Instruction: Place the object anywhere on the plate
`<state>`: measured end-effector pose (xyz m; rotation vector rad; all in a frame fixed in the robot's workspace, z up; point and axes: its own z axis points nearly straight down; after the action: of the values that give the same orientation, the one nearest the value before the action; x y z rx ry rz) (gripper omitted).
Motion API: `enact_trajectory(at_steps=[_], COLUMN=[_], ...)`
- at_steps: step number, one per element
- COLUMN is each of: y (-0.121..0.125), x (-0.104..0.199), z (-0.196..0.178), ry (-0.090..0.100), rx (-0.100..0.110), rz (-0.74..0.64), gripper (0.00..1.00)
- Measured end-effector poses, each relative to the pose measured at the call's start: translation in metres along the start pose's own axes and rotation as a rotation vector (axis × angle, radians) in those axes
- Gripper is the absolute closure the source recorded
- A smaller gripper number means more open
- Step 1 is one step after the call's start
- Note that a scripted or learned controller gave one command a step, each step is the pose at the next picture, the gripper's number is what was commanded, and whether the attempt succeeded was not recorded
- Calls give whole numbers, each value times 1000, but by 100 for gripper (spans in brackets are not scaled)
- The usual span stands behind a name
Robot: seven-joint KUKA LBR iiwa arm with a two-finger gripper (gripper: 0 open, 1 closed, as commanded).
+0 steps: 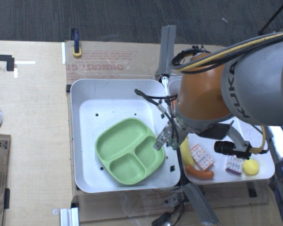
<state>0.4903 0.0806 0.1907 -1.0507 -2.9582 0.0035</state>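
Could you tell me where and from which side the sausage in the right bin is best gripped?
Probably across the middle of the sausage, coming straight down. It lies flat and long near the right bin's front wall, the banana touching one end, so its long sides look freest.

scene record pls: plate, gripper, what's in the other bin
plate: green plate with three compartments, lying in the left bin, nothing on it
gripper: gripper over the plate's right edge; finger state unclear
right bin: right bin holds a banana, a sausage, a small patterned box, a second small box, a lemon
task status: object not yet on plate
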Motion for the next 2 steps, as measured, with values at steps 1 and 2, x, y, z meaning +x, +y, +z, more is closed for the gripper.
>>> enact_trajectory(at_steps=[1, 2], y=[-83, 4], x=[-52, 20], z=[0, 0], ry=[0, -1], rx=[-1, 0], rz=[343, 348], gripper=[100, 100])
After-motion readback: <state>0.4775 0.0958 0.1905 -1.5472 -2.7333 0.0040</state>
